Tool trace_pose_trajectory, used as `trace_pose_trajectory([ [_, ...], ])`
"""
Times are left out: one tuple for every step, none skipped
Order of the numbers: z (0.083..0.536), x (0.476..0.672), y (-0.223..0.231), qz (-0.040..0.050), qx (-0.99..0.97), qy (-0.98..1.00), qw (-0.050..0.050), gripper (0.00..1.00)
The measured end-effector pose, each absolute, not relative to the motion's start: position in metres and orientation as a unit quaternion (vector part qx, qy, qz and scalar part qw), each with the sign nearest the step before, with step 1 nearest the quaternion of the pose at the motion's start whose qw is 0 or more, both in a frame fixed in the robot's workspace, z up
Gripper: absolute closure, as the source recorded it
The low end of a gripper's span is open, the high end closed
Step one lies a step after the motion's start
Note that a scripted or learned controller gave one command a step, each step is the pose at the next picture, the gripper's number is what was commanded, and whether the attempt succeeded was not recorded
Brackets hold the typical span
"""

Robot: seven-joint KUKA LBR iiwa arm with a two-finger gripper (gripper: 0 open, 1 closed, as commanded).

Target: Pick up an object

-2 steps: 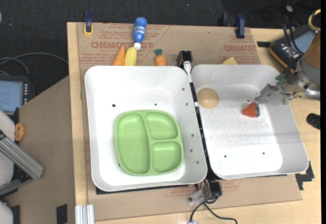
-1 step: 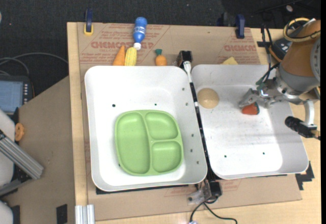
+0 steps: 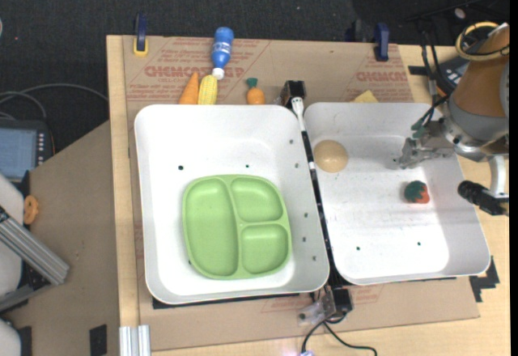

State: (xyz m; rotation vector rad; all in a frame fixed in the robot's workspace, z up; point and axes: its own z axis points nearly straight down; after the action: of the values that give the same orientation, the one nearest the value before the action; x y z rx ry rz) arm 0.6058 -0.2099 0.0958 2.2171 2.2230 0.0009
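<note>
Gripper (image 3: 407, 154) over right bin (image 3: 380, 257), at its upper right, above bare floor; jaw state impossible to tell. Small red-and-green toy (image 3: 417, 192) just below it, apart. Tan ball (image 3: 330, 156) near bin's left wall. Green 3-compartment plate (image 3: 236, 226) in left bin (image 3: 162, 152).

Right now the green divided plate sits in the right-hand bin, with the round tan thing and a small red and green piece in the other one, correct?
Not quite. The camera view shows the green divided plate in the left bin; the round tan thing and small red and green piece lie in the right bin.
</note>
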Motion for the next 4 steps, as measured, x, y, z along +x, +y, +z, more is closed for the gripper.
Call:
trace_pose_trajectory([
  [0.257,0.609,-0.173,0.0054,0.705,0.709,0.008,1.00],
  [0.158,0.668,-0.122,0.0004,0.705,0.709,-0.001,1.00],
  [0.229,0.668,-0.105,0.0025,0.706,0.708,0.004,1.00],
  [0.225,0.667,-0.106,0.0003,0.707,0.708,0.001,0.00],
])
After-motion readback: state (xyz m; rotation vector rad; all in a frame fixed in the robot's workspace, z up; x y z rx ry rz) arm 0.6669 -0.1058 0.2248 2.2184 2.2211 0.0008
